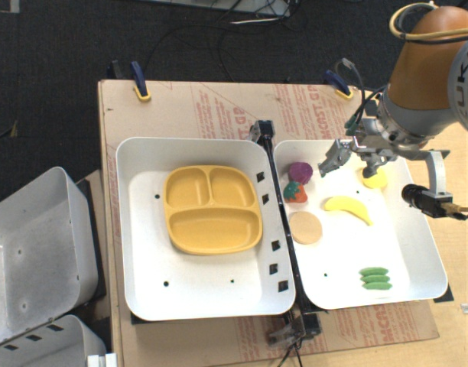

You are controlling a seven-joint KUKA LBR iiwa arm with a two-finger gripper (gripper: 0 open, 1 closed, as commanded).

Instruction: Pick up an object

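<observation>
Your hand (356, 155) hangs over the upper part of the right bin (417, 277). You cannot tell from this slant whether it is released or clenched, and nothing can be seen held in it.

Take the banana (349, 209) as your landmark, since it looks the likeliest thing to pick. It lies flat on the bin floor just below the hand, apart from everything else. Above and to its right, a smaller yellow piece (374, 178) sits partly under the wrist. Above and to its left lie the purple toy (300, 172) and the red-and-green strawberry (295, 193), close to the divider. The tan disc (306, 228) is just below-left of it, and the green pea pods (375, 278) are well below it. The yellow divided tray (213, 209) is far to its left, in the other bin.

The banana's long axis runs from upper left to lower right, with a shallow curve, and its lower-right tip is the more pointed end.

Here is what could go wrong. If you close along that axis rather than across it, the curved body will likely slip out. If you come down off-centre, you may tip one end up. The small yellow piece is so near the hand that you could nudge or catch it instead.
</observation>
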